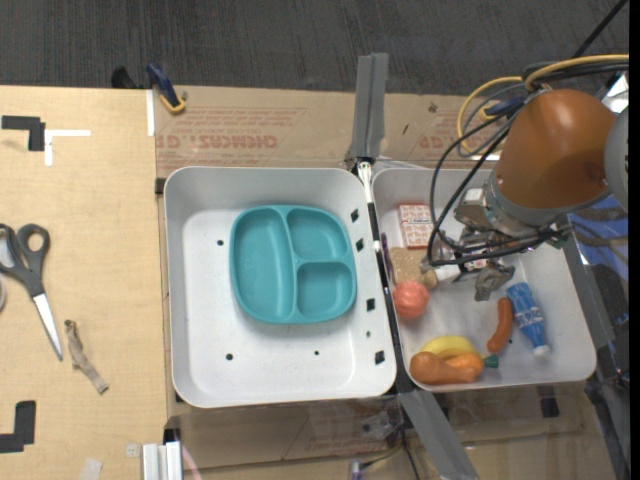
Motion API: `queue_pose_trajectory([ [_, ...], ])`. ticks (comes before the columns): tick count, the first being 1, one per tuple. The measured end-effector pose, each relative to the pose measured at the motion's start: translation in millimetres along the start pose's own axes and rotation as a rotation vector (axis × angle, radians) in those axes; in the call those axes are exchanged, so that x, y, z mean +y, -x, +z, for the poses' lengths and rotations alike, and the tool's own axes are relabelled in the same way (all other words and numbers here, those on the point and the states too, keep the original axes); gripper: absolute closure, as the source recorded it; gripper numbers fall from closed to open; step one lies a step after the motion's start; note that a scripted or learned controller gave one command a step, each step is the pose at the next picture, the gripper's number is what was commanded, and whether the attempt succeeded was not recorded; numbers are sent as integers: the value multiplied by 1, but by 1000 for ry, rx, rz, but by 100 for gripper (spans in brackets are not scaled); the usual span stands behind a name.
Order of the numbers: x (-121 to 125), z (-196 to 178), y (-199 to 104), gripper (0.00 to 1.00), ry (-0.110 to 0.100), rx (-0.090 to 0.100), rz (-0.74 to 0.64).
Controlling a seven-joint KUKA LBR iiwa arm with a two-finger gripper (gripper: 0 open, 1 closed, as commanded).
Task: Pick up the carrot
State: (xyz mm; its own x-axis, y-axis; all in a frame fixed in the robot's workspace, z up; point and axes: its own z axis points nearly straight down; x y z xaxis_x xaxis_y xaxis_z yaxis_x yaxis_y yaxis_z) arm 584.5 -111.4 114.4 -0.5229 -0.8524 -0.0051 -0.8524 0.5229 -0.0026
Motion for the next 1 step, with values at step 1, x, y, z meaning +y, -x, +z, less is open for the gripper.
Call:
queue_pose_trajectory([
  [1,37,5,-67,0,2,2,121],
])
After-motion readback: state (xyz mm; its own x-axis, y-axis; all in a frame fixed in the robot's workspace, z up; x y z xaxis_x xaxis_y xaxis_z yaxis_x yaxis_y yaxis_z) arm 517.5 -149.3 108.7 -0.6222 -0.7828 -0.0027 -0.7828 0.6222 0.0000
